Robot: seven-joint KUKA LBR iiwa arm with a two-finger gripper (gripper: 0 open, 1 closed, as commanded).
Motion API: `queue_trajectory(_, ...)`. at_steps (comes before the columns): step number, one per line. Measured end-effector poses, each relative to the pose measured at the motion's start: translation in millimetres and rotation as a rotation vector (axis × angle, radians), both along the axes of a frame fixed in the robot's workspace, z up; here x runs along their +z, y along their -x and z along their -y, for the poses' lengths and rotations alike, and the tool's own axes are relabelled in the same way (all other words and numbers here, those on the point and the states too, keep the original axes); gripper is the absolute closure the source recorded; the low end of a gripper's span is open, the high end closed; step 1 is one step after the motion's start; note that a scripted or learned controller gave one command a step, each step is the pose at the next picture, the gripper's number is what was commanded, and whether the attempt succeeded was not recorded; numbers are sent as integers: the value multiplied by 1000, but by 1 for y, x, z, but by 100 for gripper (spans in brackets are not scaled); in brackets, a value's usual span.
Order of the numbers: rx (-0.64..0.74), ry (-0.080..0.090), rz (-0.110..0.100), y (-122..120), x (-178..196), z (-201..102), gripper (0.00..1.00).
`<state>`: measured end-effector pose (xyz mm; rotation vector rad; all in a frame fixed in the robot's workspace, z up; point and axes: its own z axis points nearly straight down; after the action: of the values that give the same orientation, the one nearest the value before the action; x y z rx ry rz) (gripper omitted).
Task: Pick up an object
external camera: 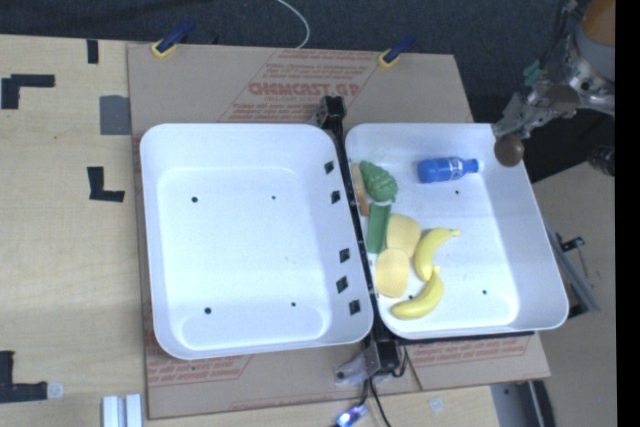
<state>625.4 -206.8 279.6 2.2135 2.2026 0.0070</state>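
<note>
Objects lie in the right bin (520, 245): a green toy (377, 200) against the divider, two pale yellow rounds (397, 255) partly overlapping, two bananas (430, 270), a blue bottle (446, 169) near the far wall. The left bin (240, 235) sits beside it. My pincer (510, 147) hovers over the right bin's far right corner; whether it is clenched, I cannot tell.

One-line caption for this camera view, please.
Gripper hovers at right bin's far corner near a blue bottle, bananas and green vegetable.
</note>
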Motion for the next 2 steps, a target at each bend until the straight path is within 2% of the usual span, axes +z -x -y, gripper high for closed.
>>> queue_trajectory(1, 13, -8, -3, -46, 100, -51, 100)
queue_trajectory(2, 9, -5, 3, -43, 267, -62, 100)
